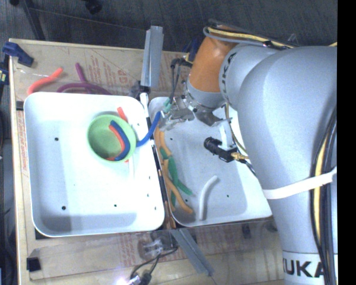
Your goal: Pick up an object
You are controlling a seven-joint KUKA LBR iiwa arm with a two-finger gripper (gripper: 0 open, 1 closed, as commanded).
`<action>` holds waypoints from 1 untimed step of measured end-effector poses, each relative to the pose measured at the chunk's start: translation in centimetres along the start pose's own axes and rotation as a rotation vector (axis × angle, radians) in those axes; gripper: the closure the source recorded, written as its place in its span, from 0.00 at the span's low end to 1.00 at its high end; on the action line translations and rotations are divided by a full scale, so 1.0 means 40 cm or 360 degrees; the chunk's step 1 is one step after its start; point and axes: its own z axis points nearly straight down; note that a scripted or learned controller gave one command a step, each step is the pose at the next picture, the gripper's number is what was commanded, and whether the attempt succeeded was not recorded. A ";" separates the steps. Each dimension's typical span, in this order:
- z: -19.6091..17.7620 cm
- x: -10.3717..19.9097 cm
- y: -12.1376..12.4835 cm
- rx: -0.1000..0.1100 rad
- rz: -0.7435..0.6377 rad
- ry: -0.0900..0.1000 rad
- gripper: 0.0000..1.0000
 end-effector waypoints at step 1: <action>-0.219 0.054 0.009 0.0000 0.0032 0.0004 1.00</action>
